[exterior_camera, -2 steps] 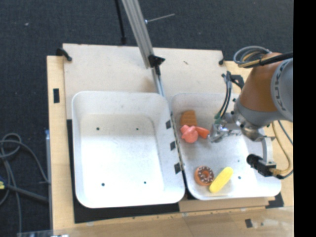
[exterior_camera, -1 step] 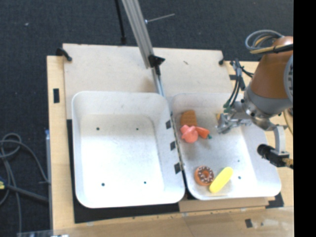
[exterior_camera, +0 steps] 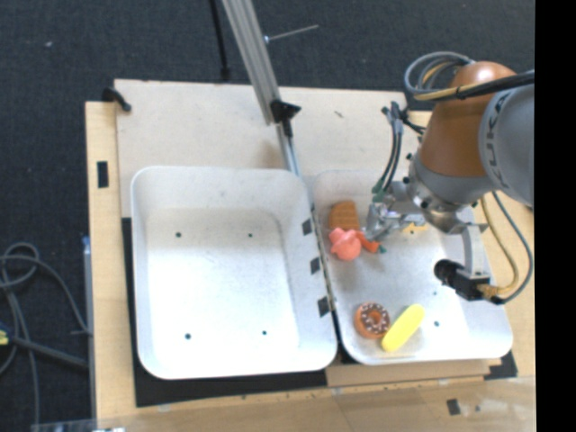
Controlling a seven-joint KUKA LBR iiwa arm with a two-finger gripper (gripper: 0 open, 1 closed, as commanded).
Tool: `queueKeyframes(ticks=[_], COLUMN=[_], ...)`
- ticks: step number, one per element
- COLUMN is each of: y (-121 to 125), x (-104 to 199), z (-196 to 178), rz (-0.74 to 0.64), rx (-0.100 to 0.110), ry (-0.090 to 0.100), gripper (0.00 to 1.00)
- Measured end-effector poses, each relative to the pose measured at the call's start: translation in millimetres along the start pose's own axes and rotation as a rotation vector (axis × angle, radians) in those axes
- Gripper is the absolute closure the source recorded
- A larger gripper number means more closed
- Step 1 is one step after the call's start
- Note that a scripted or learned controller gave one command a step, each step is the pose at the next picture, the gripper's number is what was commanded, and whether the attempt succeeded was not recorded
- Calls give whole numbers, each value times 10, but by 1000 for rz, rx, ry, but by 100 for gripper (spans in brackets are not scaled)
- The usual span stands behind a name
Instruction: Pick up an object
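So: pincer (exterior_camera: 378, 238) hangs over the far-left part of the right shallow white bin (exterior_camera: 468, 340); can't tell its finger state. Pink rubbery toy (exterior_camera: 345, 243) lies just left of its tip, about touching. Brown bread-like block (exterior_camera: 343, 215) sits just beyond the toy. Near edge: one brown sprinkled doughnut (exterior_camera: 371, 319), one yellow banana-shaped piece (exterior_camera: 402, 328), touching. Left white bin (exterior_camera: 153, 205) alongside on the wooden desk (exterior_camera: 189, 120). Four objects, two bins.

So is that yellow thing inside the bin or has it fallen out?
Inside. The yellow object lies on the floor of the right bin, near its front rim, touching the donut-shaped toy.
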State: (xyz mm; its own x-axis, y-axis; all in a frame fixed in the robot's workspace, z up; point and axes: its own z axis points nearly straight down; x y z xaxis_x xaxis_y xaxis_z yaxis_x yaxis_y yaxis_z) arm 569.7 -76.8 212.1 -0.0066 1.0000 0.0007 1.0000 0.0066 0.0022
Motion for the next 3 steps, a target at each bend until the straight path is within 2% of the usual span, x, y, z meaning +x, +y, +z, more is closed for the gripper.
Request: queueKeyframes(ticks=[1, 2, 3], y=[59, 124, 252], x=[534, 1075, 1621], z=[-162, -89, -236], rz=[-2, 0, -2], rx=[-2, 1, 0], ry=[1, 0, 2], gripper=[100, 100, 100])
